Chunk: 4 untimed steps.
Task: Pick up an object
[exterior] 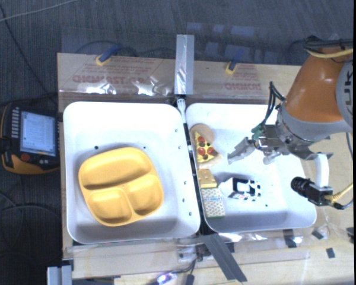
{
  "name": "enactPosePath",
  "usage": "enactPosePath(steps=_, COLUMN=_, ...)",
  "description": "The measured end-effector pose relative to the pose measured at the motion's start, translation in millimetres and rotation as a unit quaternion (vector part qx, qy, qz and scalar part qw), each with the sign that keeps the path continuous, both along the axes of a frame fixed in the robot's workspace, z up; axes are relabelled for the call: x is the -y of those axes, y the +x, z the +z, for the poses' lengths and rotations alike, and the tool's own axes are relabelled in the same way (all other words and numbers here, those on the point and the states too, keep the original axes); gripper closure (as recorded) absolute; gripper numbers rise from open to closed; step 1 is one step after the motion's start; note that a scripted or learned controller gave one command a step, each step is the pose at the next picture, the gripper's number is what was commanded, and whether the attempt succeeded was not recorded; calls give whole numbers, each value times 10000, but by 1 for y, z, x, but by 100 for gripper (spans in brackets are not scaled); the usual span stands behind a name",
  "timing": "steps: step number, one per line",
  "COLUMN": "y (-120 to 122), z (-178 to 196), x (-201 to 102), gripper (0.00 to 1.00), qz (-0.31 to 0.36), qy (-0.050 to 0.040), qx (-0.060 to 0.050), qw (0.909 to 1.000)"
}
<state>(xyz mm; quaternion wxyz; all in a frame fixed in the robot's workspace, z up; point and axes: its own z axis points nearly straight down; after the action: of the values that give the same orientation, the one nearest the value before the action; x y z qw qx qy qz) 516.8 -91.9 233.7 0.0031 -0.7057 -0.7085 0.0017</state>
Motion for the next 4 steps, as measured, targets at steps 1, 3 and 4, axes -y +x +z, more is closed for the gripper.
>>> enactPosePath(steps=1, y=47, z=-45, x=46, gripper=0, qz=-282, qy=2, qx=7, qw=9996)
enactPosePath(steps=3, y=142, z=68, x=118, gripper=0, qz=-1063, qy=-32, qx=15, qw=9943)
enactPosePath(steps=4, y=149, z=89, x=126, gripper=0, qz=-708, qy=-39, qx=15, qw=9975)
